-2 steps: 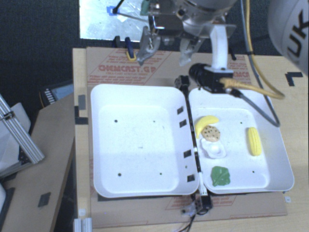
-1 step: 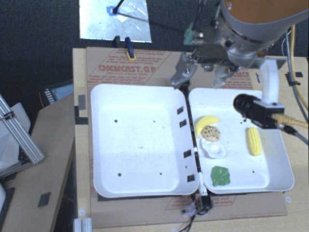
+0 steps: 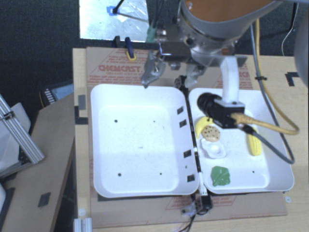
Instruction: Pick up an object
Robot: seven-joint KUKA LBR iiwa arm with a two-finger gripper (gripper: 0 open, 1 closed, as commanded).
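So the big grey arm with the orange band [image 3: 217,8] fills the top of the frame, and its gripper [image 3: 171,76] hangs over the bins' top edge, fingers spread, holding nothing. Everything pickable sits lower right in the right shallow white bin [image 3: 275,178]: yellow corn cob [image 3: 254,144], green leafy piece [image 3: 220,176], round tan cookie [image 3: 210,133]. I'd go for the corn, since it lies apart.

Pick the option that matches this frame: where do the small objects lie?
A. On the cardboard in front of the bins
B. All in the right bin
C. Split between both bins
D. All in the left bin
B. The green piece, the yellow corn-like piece, the round cookie and the white piece all sit inside the right bin; the left bin holds none of them.
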